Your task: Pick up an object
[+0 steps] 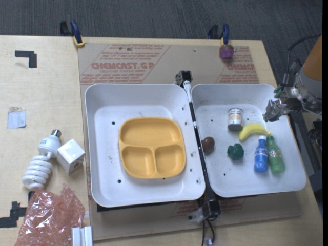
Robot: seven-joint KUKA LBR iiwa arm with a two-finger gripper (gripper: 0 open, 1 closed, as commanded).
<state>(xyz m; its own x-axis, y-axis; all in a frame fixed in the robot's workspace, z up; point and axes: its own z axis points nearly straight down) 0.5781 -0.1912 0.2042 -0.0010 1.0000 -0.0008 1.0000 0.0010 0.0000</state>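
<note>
The right bin (225,186) holds a small silver-lidded jar (235,118), a yellow banana (253,131), a blue bottle (261,155), a green bottle (275,157), a dark green lump (236,151) and a brown round object (207,144). My gripper (273,111) hangs over the bin's right rim, just right of the banana and above the two bottles. Nothing shows between its fingers.
The left bin (102,178) carries a yellow three-part plate (152,147). On the bench to the left lie a spiral light bulb (40,164), a white cube (70,155) and crinkled pink plastic (48,220). A purple object (226,51) sits beyond the bins.
</note>
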